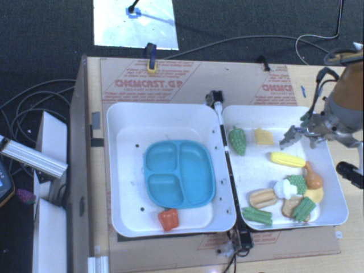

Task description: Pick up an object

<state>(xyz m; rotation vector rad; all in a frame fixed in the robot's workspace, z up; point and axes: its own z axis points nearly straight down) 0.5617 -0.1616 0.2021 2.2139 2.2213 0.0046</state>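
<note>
- Here's the arm (348,90) reaching in from the right, orange band showing above the wrist, hanging over the far right part of the right bin (341,212).
- The tool (294,136) sits above the bin's upper area, just past the yellow corn (288,160); its fingers look spread apart with nothing between them.
- Down in the right bin: a green bumpy vegetable (238,141) by the left wall, a small yellow block (263,136) beside it, the corn in the middle.
- Near the front, a crowded bunch: a bread roll (263,198), a green bean pod (257,215), a white-and-green piece (290,185), an orange drumstick (311,177), another green piece (304,208).
- Over in the left bin (122,152), a blue divided plate (179,172) lies flat, with a red pepper (168,219) just off its front edge.
- Both bins rest side by side on the surface (187,81), touching along the middle.
</note>
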